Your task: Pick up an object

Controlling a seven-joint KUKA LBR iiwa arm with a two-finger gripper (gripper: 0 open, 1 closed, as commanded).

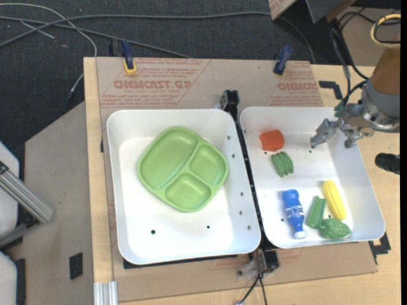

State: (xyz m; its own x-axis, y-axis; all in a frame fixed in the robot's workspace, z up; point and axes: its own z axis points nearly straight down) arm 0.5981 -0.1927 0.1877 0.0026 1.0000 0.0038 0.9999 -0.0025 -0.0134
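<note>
The right bin (362, 170) holds an orange-red block (272, 140), a green pea pod (282, 163), a blue bottle (292, 213), a green pepper-like piece (315, 211), a yellow corn cob (334, 199) and a green broccoli (335, 228). My gripper (336, 135) hangs over the bin's far right part, fingers spread open, with nothing between them. It is to the right of the orange-red block and apart from every object.
The left bin (127, 227) holds a green divided plate (183, 168). Both bins rest on a cardboard sheet (159, 81) held by clamps at the back. Cables run across the dark floor behind.
</note>
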